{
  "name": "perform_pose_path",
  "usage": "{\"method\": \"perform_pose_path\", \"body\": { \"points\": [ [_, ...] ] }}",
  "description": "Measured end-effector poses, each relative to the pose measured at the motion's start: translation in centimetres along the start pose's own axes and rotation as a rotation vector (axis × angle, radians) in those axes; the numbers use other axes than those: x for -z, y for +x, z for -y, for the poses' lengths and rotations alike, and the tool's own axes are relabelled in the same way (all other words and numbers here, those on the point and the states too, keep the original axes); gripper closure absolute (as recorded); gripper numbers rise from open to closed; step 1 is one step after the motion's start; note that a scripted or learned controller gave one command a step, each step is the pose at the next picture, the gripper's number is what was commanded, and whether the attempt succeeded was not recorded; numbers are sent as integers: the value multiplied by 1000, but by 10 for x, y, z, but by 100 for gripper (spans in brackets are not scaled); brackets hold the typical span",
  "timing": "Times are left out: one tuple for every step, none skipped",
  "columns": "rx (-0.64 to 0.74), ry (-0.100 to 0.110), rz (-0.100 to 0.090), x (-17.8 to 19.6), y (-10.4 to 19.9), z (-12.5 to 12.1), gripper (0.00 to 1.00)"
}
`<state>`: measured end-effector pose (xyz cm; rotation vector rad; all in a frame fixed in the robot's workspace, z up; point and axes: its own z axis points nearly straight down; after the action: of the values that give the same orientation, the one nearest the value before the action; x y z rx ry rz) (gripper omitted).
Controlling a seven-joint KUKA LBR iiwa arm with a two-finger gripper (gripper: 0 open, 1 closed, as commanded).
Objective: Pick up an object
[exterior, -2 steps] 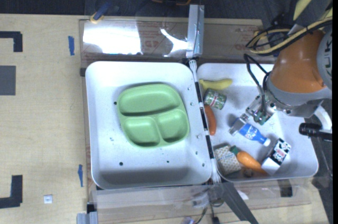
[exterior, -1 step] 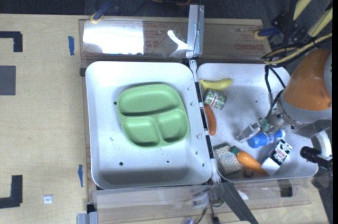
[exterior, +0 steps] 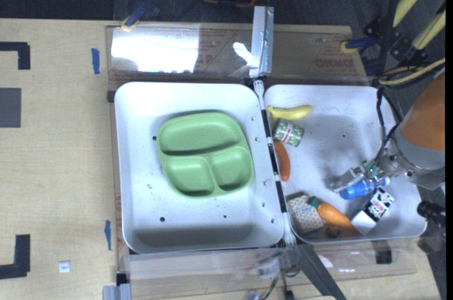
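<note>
My gripper [exterior: 356,176] is low in the right bin [exterior: 333,97], at its right-centre, with the arm coming in from the right. A small blue object [exterior: 356,189] lies right under and against the gripper's tip. I cannot tell whether it is held. Just right of it lies a black-and-white carton [exterior: 379,205]. An orange carrot [exterior: 335,215] and a patterned pouch [exterior: 304,214] rest along the front wall. A yellow banana [exterior: 289,112], a green can [exterior: 288,133] and a red-orange sausage [exterior: 282,160] lie by the left wall.
The left bin [exterior: 134,107] holds a green divided plate [exterior: 205,152]. A metal divider [exterior: 269,150] separates the two bins. Bare bin floor lies at the back right of the right bin [exterior: 340,122]. Cables and stands sit beyond the bench, upper right.
</note>
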<state>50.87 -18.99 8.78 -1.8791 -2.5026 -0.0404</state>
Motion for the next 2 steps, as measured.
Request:
{"method": "perform_pose_path", "body": {
  "points": [
    [4,-4,-3,10,3,-3,100],
    [-98,11,27,103,29,-29,100]
  ]
}}
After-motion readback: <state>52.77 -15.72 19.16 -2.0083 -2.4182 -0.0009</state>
